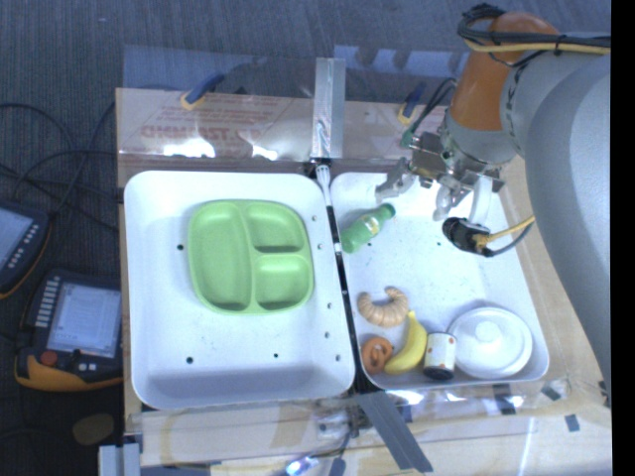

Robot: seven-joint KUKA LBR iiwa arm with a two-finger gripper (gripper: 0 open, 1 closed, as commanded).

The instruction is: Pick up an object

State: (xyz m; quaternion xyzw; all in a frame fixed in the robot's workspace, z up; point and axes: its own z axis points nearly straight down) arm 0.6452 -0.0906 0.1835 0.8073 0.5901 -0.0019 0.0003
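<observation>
Two bins: a left bin and a right bin, both shallow and white, are set side by side on the counter, with their inner walls touching along the middle.
Left bin: a green divided plate with three compartments is laid flat near the centre of the bin floor.
Right bin, far end: a green bottle is laid on its side close to the inner wall, its cap end turned toward the arm.
Right bin, near end: a croissant-shaped piece is seen just above a yellow banana; a small orange-brown ring is touched by the banana's left side.
Right bin, near corner: a white round lidded dish is placed in the corner, with a small cup-like item just beside it on the left.
Arm: the grey arm with its orange band is reached in from the right and is held above the far end of the right bin.
Pincer: the pincer is seen spread wide, nothing is held between its fingers, and it is positioned just right of the green bottle, apart from it.
Left of the counter: two screened devices with cables are laid on the dark floor.
</observation>
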